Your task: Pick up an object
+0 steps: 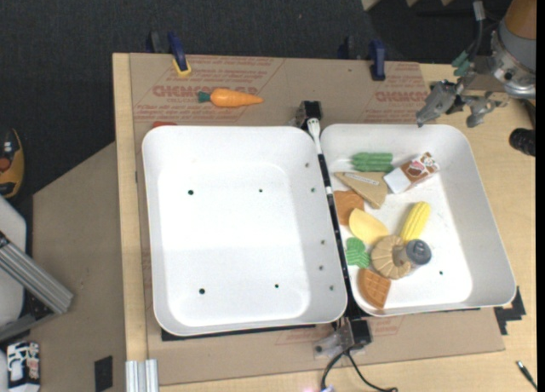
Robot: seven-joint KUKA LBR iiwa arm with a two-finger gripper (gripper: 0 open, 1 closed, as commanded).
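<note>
Scene: two white bins are seen side by side on a cardboard-covered surface [255, 71], viewed from above at a slant.
Arm: the arm is seen reaching in at the upper right, with the pincer [457, 106] held above the far rim of the right bin [485, 211].
Pincer: its fingers are seen spread apart with nothing between them; no object is gripped.
Right bin: a heap of toy food is gathered here, none of it lifted. A green piece [371, 161] lies nearest the far rim, with a tan wedge [364, 184] just below it and a small white-and-red box [412, 172] beside them.
Lower heap: a corn cob [415, 219], a yellow piece [368, 227], a round tan item [389, 256] touched by a grey knob [418, 252], and an orange-brown piece [373, 288] near the front rim are seen crowded together.
Left bin: the left bin [153, 211] is seen beside it, its white floor marked by four dark dots.
Outside the bins: a toy carrot [230, 99] is left lying on the surface behind the left bin, well apart from the pincer.
Progress: the task is judged to be at its start; nothing has been grasped.
Left to do: an object has to be chosen, the pincer lowered over it, the fingers closed and the object raised. The box and green piece are judged the nearest candidates.
</note>
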